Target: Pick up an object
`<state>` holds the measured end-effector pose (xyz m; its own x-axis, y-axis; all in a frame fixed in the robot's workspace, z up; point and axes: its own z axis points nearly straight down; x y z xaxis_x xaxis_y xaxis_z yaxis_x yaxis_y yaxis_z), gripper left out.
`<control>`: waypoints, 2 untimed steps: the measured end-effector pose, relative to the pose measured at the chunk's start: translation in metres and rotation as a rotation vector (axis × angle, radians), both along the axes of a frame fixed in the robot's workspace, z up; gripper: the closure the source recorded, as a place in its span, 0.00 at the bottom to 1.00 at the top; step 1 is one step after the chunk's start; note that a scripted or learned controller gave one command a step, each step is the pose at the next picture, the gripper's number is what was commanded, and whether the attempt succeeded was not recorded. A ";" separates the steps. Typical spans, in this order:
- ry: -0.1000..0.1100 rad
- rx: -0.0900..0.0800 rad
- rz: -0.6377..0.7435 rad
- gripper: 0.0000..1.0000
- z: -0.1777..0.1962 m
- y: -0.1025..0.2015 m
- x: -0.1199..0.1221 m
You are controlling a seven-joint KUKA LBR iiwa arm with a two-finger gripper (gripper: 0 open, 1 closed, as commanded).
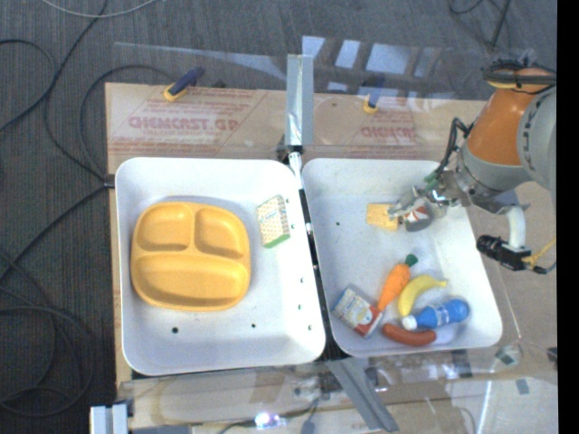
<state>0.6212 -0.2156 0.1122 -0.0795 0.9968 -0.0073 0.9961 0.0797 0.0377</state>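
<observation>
My gripper [412, 212] is low over the upper part of the right bin [470, 242], reaching in from the right. Its tip is right beside a small yellow wedge [381, 216] lying on the bin floor, touching or nearly touching it. At the front of the same bin lie a carrot [393, 284], a banana [422, 289], a blue bottle [442, 315], a red sausage [409, 335] and a small carton [354, 306]. The left bin [217, 174] holds a yellow divided tray [190, 254] and a small green-and-white packet [272, 221].
The grey arm with its orange band [508, 129] crosses the right bin's far right corner. A black part [499, 247] juts over the bin's right rim. Bare floor shows in the middle of the right bin, between the wedge and the front cluster.
</observation>
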 end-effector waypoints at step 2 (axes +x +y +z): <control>-0.016 -0.019 0.000 0.00 0.018 -0.004 0.004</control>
